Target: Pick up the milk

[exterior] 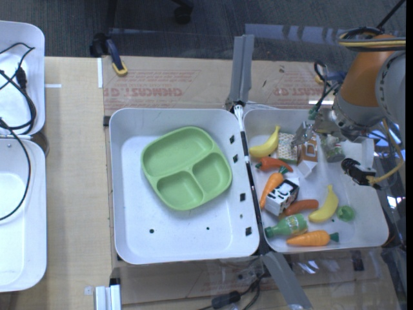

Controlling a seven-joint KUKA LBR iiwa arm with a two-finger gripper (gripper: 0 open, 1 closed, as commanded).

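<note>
The milk (282,197) is a small white carton with black patches. It lies tilted in the middle of the right bin (377,228), between two carrots. My gripper (304,138) hangs over the back of that bin, up and to the right of the milk and apart from it. Directly beneath the gripper sits a small white and orange box (309,152); I cannot tell whether the gripper touches it.
The right bin also holds two bananas (266,144) (326,205), carrots (271,185) (312,239), a green bottle (288,225) and a green ball (346,213). A green divided plate (186,167) lies in the left bin (122,192).
</note>
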